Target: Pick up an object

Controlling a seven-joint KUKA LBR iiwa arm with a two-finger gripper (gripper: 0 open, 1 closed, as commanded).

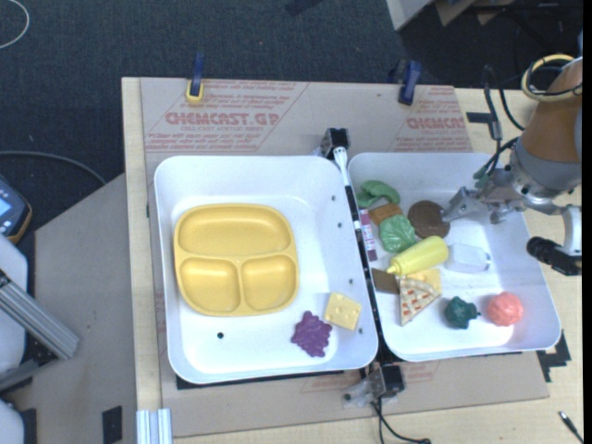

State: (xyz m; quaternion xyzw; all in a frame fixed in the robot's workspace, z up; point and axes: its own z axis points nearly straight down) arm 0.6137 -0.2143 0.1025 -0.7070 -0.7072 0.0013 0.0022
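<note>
The right bin holds a heap of toy food: a brown round disc, a green leafy piece, a green lump, a yellow bottle, a pizza slice, a dark green piece and a pink ball. My gripper reaches in from the right and sits low over the bin. Its tip is right beside the brown disc's right edge. Nothing shows as held.
The left bin carries a yellow divided plate, purple grapes and a yellow cracker. A pen lies along the rim between the bins. A clear plastic piece lies beside the bottle.
</note>
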